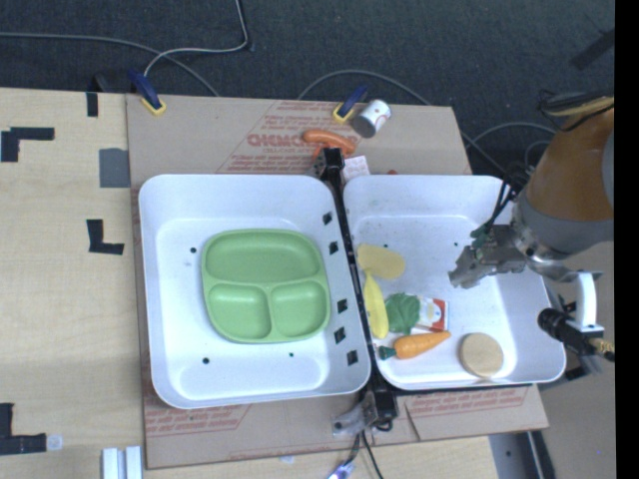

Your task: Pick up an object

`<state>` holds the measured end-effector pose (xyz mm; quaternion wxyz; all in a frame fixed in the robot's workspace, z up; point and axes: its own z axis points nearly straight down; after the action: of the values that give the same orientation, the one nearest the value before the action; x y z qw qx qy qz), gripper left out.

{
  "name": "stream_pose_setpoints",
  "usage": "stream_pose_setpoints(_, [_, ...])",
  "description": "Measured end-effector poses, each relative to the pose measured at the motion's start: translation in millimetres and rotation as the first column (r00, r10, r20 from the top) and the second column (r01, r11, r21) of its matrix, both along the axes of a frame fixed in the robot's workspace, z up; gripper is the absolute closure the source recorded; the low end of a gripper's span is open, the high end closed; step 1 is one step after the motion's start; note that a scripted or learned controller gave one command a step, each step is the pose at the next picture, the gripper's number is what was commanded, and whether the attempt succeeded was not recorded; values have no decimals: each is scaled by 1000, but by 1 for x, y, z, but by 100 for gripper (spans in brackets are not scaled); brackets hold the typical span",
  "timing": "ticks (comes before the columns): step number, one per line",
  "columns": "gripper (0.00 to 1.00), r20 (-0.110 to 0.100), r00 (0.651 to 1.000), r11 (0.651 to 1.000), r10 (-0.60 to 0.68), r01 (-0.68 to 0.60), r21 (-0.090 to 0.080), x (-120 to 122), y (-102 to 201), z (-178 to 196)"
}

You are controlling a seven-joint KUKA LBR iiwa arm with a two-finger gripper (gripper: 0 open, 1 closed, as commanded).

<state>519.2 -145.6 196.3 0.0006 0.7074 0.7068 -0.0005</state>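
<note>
Nothing is lifted yet: the gripper [467, 270], its opening impossible to judge, hovers in the right bin [519, 367] apart from the carrot [421, 344] and the other toy food.

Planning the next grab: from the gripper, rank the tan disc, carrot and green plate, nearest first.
From the gripper:
1. Tan disc, right bin's front corner.
2. Carrot, right bin's front edge, left of the disc.
3. Green plate, in the left bin.
</note>
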Motion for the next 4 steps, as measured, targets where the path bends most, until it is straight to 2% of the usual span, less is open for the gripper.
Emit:
stream_pose_setpoints(1, [100,-2,1000,1000,3,-3,2,43,51,-12])
stream_pose_setpoints(2, [0,-1,1000,1000,3,-3,2,43,50,-12])
stream_pose_setpoints(3, [0,4,1000,1000,3,-3,1,70,47,-110])
stream_pose_setpoints(4, [0,4,1000,1000,1,-1,0,12,48,-110])
